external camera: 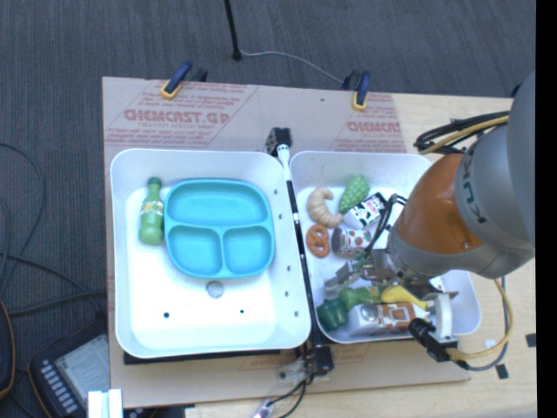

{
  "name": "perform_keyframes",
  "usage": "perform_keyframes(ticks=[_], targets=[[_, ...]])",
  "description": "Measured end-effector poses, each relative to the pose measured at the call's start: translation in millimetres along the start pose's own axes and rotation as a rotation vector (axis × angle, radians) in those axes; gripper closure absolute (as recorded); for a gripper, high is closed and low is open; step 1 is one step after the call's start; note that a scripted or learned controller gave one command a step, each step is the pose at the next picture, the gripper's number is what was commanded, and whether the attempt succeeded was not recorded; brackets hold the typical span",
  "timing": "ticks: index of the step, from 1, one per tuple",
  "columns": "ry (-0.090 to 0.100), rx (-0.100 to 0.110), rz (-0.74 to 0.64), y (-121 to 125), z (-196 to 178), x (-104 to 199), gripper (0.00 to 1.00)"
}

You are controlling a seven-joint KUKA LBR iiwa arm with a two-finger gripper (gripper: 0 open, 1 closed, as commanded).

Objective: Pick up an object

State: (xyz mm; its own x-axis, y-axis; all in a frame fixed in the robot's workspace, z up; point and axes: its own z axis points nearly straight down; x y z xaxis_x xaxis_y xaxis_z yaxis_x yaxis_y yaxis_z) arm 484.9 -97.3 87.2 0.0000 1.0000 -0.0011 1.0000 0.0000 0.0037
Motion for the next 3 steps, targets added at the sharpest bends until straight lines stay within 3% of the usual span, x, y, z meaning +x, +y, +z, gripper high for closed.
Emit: perform_keyframes(ticks=[1,2,3], targets=[[-0.001,-0.005,0.000,1.8,-10.8,-0.1,1.00],[0.000,-0.004,0.000,1.4,-10.5,0.1,0.00],[0.000,-0.004,-0.001,1.9,-20.0,0.4,1.00]])
